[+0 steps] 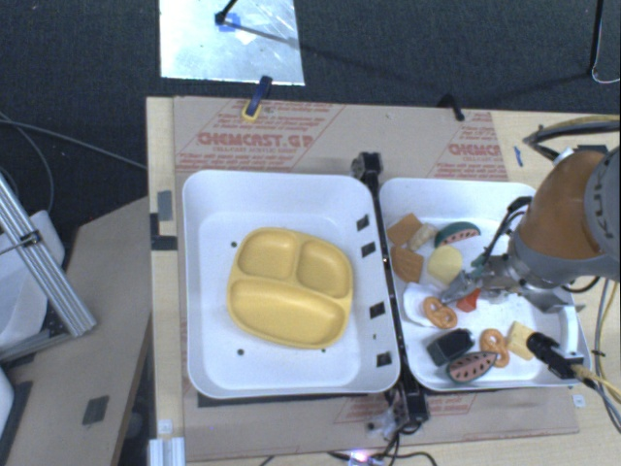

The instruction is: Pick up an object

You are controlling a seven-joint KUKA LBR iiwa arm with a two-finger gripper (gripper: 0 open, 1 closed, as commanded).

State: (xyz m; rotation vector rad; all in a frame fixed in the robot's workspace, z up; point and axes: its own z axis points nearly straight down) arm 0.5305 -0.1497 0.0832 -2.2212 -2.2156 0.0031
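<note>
The right bin (485,194) holds several toy foods. Among them are two brown bread pieces (408,233), a watermelon slice (456,231), a pale yellow round piece (445,262), a pretzel (440,311) and a small red piece (469,302). A black block (449,344), a second watermelon slice (473,365), another pretzel (493,341) and a yellow wedge (521,339) lie near the bin's front. My gripper (464,286) reaches in from the right and sits low over the middle of this bin. Its tip is just above the red piece, between the yellow round piece and the pretzel.
The left bin (281,187) holds a yellow divided plate (289,286). A black hinge strip (380,260) runs between the bins. The grey and orange arm (572,221) covers the right bin's right side. Cardboard (330,129) lies under both bins.
</note>
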